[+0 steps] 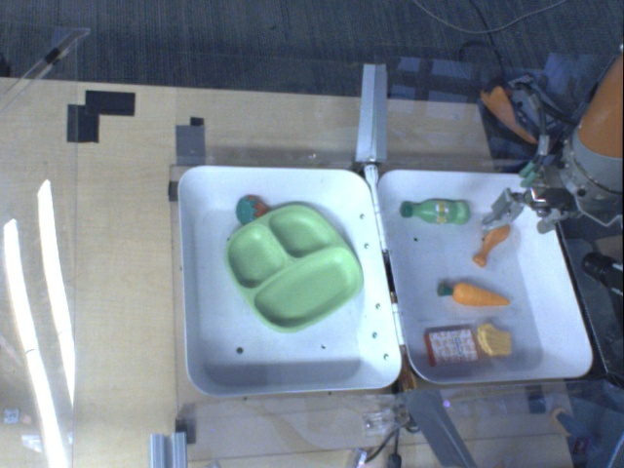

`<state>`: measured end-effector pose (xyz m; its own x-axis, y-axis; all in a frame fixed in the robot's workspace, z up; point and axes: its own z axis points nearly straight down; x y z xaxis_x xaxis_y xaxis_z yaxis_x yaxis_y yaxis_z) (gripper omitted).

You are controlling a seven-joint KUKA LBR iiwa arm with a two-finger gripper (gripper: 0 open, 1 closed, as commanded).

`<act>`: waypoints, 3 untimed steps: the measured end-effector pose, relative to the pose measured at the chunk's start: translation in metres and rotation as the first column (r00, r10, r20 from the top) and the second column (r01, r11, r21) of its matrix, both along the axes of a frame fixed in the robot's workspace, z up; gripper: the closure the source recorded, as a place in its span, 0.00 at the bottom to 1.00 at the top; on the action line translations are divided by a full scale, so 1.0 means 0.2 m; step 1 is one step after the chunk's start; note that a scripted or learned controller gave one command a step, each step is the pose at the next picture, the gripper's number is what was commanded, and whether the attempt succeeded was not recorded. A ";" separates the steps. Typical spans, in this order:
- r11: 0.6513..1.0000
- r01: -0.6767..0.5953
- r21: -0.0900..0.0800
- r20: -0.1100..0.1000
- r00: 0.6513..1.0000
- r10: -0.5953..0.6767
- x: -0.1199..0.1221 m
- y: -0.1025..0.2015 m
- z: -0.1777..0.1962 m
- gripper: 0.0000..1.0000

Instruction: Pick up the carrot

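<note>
The carrot (475, 296) lies on the floor of the right bin (575, 344), about midway down it. Its green top points toward the divider between the two bins and its orange tip toward the arm's side. We see nothing touching it.

The gripper (524, 214) hangs over the upper right part of the same bin, well apart from the carrot. Its two fingers look spread wide, and we can make out nothing between them. A small orange piece (493, 244) lies tilted just below the finger nearer the divider; we cannot tell whether the two touch.

A green bottle (436, 211) lies on its side near the bin's top edge, to the left of the gripper. A red and yellow packet (467, 344) lies flat near the bottom edge, just below the carrot.

In the left bin (210, 354) we see a green divided plate (293, 266) sitting at a slant. A small round thing (252, 206), red and green, sits at the plate's upper left rim. The arm (597, 135), with its orange band, comes in from the right edge.
</note>
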<state>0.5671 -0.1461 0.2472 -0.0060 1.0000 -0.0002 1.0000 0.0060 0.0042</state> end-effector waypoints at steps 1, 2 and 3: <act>0.991 -0.130 -0.002 0.009 0.991 0.130 -0.04 0.20 -0.79 0.00; 0.975 -0.220 -0.006 0.009 0.975 0.220 -0.26 0.02 -0.79 0.00; 0.975 -0.222 -0.007 0.017 0.975 0.222 -0.24 0.03 -0.73 1.00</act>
<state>0.5182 -0.1396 0.1016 -0.2274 0.9738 -0.0072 0.9736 0.2275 0.0209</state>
